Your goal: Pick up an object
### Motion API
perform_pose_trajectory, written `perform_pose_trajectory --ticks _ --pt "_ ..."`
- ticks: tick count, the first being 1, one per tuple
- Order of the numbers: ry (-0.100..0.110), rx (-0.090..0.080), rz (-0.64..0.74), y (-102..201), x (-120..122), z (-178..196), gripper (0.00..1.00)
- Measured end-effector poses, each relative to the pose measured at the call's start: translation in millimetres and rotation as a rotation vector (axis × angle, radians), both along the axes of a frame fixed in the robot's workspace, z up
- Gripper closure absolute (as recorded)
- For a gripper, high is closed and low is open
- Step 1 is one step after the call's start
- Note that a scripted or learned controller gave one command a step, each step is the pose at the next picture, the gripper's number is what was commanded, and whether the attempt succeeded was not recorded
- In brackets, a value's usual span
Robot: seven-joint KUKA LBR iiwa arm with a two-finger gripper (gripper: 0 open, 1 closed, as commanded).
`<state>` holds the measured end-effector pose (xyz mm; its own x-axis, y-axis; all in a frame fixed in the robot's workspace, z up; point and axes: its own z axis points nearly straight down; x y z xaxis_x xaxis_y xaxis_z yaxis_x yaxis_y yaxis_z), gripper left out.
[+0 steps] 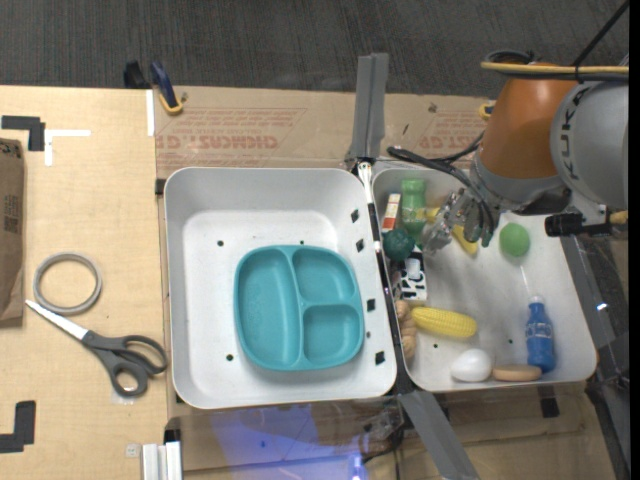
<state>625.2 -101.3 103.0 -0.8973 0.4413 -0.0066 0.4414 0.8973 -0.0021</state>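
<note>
Bench (90,168) with two white bins, seen from above — arm (560,133) entering at 3 o'clock.
Near to far: left bin (190,218) holds a teal divided plate (300,306); right bin (570,298), at 5 o'clock, white egg (471,366), blue bottle (539,334), yellow corn (444,321); green ball (514,240); gripper (462,223) low at the bin's 12 o'clock end beside a green bottle (410,203) — jaw state cannot be told.
</note>
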Motion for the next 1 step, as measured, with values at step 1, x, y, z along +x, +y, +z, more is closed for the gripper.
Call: perform_pose_trajectory --ticks 1 --pt "0.0 0.004 0.009 26.2 24.3 89.9 1.0"
